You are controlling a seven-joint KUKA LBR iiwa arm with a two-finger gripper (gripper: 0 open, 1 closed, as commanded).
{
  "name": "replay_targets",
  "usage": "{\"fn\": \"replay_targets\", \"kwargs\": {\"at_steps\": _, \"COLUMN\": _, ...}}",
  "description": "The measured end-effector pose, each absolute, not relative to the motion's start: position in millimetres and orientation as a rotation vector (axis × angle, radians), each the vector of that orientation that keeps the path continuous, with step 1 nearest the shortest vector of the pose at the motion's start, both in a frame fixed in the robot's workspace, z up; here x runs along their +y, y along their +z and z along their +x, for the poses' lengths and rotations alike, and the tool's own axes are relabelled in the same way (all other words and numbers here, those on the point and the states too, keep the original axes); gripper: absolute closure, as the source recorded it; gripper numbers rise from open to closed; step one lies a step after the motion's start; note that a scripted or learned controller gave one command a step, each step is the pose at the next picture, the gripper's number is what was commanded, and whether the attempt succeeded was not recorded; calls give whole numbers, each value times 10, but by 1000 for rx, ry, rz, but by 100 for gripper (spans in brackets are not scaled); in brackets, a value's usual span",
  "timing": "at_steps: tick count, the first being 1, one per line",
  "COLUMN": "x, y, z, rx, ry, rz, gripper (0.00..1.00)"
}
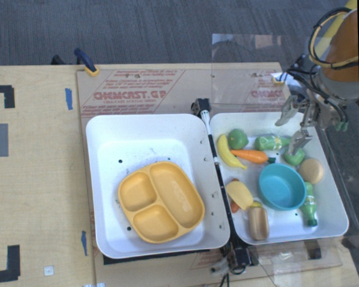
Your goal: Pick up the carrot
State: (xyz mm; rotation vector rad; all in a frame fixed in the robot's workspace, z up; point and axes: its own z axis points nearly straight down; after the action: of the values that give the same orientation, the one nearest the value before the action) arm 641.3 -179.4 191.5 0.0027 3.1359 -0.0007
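Nearest the camera, within the right-hand bin (pixel 341 222), a hot dog (pixel 258 221) and a blue bowl (pixel 281 186) are noted. Farther back, the carrot (pixel 249 156) is found lying flat between a banana (pixel 228 153) and a green pepper (pixel 294 156), untouched. At the far right, the gripper (pixel 297 125) is held above the bin, apparently staged for descent. Its jaws are seen spread apart; nothing is pinched or touched.

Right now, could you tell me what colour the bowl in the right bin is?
The bowl is light blue, clearest in the camera view.
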Motion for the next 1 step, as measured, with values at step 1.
{"fn": "replay_targets", "kwargs": {"at_steps": 1, "x": -1421, "y": 974, "z": 6596, "rx": 3131, "ry": -2, "rz": 35, "gripper": 0}}
